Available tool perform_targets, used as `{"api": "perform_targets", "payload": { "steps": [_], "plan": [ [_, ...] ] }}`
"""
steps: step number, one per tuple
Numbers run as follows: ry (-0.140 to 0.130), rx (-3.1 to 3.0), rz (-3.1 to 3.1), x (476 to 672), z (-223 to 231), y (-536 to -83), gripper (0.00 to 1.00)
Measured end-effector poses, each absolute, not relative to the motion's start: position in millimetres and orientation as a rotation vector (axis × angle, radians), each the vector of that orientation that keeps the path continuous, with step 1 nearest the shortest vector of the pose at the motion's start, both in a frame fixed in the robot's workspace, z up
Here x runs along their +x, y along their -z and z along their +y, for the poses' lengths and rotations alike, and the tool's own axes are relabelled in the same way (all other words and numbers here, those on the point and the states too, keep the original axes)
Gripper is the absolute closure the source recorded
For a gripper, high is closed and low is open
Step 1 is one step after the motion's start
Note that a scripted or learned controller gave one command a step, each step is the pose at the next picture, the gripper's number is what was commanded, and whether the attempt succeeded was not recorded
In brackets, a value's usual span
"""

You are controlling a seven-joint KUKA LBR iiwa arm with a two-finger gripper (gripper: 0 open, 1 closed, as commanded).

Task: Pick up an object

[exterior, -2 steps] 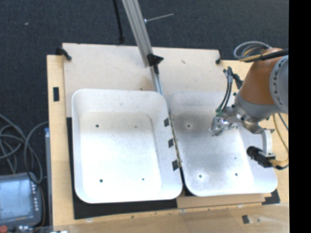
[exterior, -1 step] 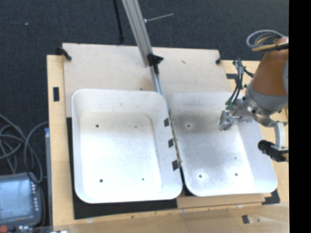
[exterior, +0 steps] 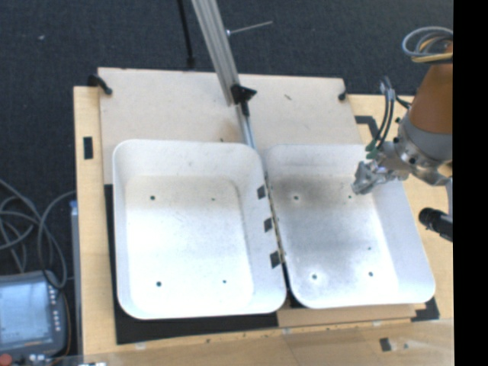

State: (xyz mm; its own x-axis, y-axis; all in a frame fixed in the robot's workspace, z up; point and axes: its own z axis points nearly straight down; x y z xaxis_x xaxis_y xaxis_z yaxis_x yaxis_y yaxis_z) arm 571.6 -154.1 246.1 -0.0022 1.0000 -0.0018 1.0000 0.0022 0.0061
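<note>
A wooden bench (exterior: 175,97) seen from above carries two shallow white bins side by side, the left bin (exterior: 191,227) and the right bin (exterior: 347,231), their inner rims touching along the middle, with a slanted aluminium rail (exterior: 217,40) rising over the bench's far edge. The grey arm with its orange band (exterior: 433,101) reaches in from the right, and its gripper (exterior: 364,180) hangs above the right bin's far right corner. Whether the jaws are spread or pressed together cannot be told, and no object to pick up can be made out in either bin.
</note>
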Motion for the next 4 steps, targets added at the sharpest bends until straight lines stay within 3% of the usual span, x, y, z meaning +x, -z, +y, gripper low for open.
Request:
{"api": "perform_targets", "payload": {
  "steps": [2, 3, 4],
  "plan": [
    [-0.005, 2.211, 2.229, 587.2, -47.5, -261.3, 1.0],
    [-0.001, 2.218, 2.225, 581.3, -0.9, -256.4, 1.0],
    [0.0, 2.215, 2.227, 594.6, 50.1, -242.8, 1.0]
  ]
}}
